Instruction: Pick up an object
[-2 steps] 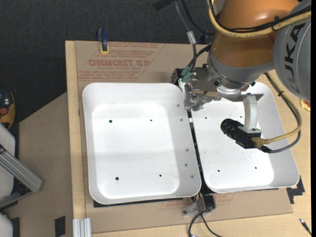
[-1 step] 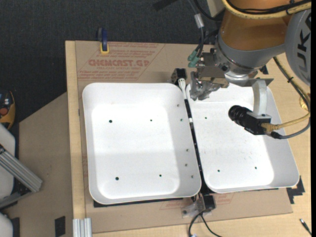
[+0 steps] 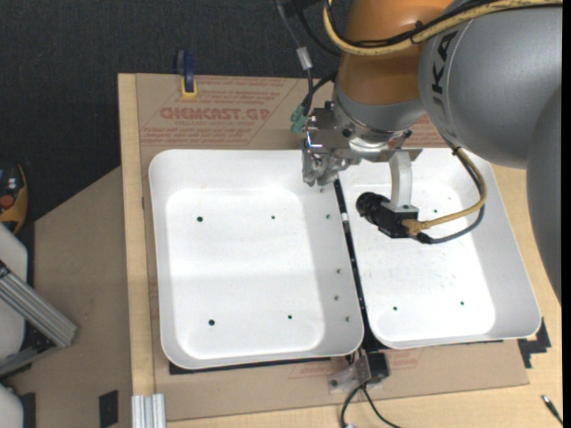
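Note:
My gripper [image 3: 321, 173] hangs over the far end of the ridge where the two white bins meet, just above their back rims. Its tip is small and dark against the white, and I see no object in it. The grey arm with its orange band [image 3: 393, 25] fills the upper right and hides the far part of the right bin [image 3: 500, 266]. On the floor of the left bin [image 3: 169, 239] I see only small dark dots.
A black connector on a yellow cable [image 3: 388, 214] dangles from the wrist over the right bin. Brown cardboard [image 3: 223, 105] lies under both bins, with a blue-and-yellow clamp [image 3: 186, 71] at its back edge. Metal framing [image 3: 36, 315] stands at the left.

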Robot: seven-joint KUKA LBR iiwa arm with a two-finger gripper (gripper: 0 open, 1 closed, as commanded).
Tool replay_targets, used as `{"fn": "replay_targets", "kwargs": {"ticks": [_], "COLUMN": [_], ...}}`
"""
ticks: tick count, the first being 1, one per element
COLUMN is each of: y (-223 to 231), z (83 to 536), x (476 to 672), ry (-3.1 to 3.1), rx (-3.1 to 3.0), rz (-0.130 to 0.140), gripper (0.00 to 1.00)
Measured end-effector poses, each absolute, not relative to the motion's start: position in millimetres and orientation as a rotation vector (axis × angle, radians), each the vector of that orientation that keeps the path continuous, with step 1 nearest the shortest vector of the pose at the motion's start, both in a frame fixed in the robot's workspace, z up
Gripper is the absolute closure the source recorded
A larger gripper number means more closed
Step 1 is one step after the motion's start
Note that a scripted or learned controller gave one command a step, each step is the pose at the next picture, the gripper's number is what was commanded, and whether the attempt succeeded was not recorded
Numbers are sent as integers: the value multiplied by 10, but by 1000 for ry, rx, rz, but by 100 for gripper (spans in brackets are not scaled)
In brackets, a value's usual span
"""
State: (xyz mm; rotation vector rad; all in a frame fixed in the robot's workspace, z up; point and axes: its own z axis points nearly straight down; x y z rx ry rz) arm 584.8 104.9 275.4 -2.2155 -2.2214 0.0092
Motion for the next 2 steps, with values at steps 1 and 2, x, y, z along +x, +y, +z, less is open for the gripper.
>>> {"fn": "replay_targets", "kwargs": {"ticks": [1,2], "y": [1180,1253], "z": [3187,3433], "x": [6041,5828], "ry": [-2226,-2225], "rx": [-2222,-2221], "rz": [-7,-6], "gripper": [100,100]}}
